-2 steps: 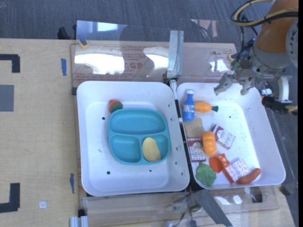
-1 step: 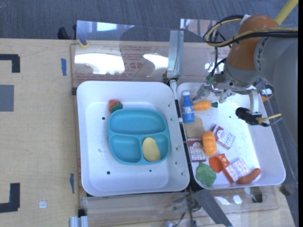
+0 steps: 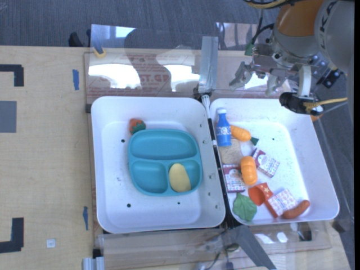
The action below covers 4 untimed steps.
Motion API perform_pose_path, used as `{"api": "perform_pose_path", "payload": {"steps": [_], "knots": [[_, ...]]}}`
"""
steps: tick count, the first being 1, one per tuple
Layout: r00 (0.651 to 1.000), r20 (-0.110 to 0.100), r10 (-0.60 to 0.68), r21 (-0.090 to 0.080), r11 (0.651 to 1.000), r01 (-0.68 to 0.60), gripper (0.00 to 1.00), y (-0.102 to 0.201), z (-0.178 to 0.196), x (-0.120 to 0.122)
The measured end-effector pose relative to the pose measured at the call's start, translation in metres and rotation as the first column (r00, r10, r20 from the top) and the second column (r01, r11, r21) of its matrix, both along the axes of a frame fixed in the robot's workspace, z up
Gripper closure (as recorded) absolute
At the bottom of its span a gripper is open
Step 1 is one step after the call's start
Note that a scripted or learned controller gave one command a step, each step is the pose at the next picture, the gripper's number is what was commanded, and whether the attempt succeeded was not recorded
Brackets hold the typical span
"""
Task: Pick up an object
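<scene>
Because nothing is held yet, the small orange toy carrot [image 3: 241, 133] is seen lying in the right white bin [image 3: 315, 151], beside a blue plastic bottle [image 3: 223, 129]. The grey two-finger gripper [image 3: 260, 75] is kept above the bin's far edge, spread wide and empty.

From my remote seat I find almost nothing legible. A strip of reddish lettering [image 3: 147, 79] runs along the panel behind the left bin [image 3: 107, 151], washed out by glare, and I can't make out the words. The small packets [image 3: 266, 163] in the right bin [image 3: 315, 167] carry red and white print, too small to read. The blue bottle [image 3: 223, 128] has a label, unreadable too.
</scene>
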State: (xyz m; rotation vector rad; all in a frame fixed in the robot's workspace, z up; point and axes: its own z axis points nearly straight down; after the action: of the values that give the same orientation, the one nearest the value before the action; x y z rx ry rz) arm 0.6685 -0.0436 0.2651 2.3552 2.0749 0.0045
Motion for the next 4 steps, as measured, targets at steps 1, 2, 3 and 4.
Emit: {"api": "perform_pose_path", "payload": {"steps": [1, 2, 3, 4], "knots": [[0.996, -0.018, 0.088, 0.002, 0.996, -0.088, 0.0, -0.027, -0.086, -0.038], [1.0, -0.014, 0.001, 0.002, 1.0, -0.001, 0.0, -0.011, -0.084, -0.063], [0.998, -0.001, 0.06, 0.0, 0.998, -0.06, 0.0, -0.063, -0.179, -0.039], [0.972, 0.001, 0.236, -0.001, 0.972, -0.236, 0.0, -0.062, -0.178, -0.097]]}}
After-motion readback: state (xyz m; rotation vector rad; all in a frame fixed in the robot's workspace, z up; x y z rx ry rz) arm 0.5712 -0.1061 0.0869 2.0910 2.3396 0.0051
